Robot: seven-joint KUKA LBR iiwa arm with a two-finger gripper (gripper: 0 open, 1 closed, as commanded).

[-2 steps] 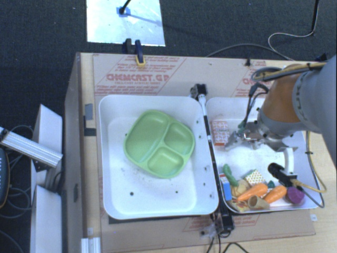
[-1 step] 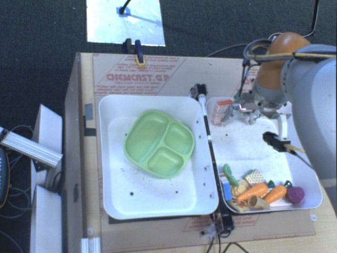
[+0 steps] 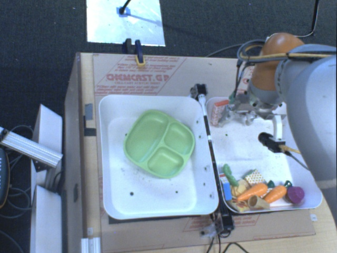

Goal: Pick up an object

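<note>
Two toy carrots (image 3: 261, 192) and a purple toy (image 3: 295, 194) lie clustered at the right bin's (image 3: 247, 152) near edge, well apart from the end effector (image 3: 237, 114) at its far side; grip unclear. One green divided plate (image 3: 159, 143) occupies the left bin (image 3: 113, 157).

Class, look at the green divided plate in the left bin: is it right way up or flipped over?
Right way up. The green plate shows its three sunken compartments facing the camera, lying in the left bin.
</note>
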